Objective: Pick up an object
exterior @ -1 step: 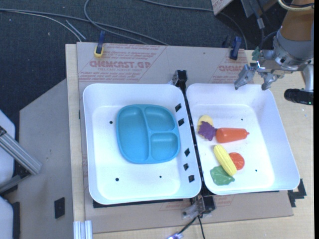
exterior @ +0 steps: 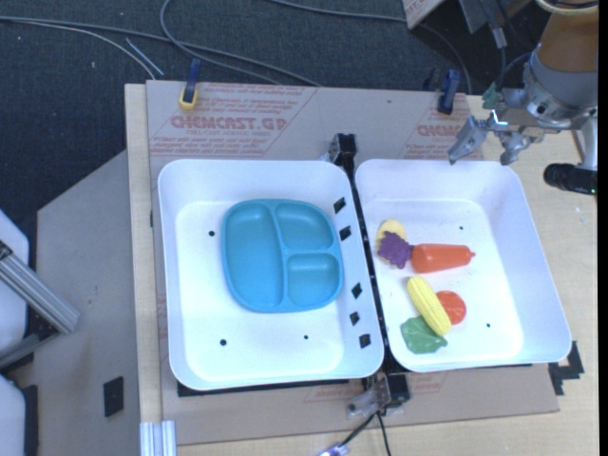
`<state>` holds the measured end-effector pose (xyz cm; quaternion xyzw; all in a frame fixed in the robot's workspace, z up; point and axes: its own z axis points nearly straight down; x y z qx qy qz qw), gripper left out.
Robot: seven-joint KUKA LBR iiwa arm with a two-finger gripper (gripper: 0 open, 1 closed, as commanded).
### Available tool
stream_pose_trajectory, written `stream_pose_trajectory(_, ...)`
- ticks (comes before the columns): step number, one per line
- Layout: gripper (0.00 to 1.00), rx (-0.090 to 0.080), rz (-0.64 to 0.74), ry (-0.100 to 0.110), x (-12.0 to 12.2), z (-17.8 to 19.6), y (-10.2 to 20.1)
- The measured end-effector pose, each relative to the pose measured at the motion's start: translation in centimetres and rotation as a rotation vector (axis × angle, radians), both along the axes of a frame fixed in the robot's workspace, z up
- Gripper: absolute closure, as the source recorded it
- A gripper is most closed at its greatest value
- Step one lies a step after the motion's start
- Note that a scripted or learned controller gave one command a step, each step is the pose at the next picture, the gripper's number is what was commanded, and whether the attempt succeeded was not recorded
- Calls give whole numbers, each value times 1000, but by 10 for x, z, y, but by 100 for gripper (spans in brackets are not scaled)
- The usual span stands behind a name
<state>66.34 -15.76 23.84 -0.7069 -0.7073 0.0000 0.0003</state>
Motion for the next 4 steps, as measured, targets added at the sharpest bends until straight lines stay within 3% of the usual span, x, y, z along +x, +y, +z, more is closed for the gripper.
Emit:
stream_pose_trajectory(3,0,1,1,6,-7,-157,14)
stream_pose_trajectory(4,100,0,2,-2,-5,-141,14)
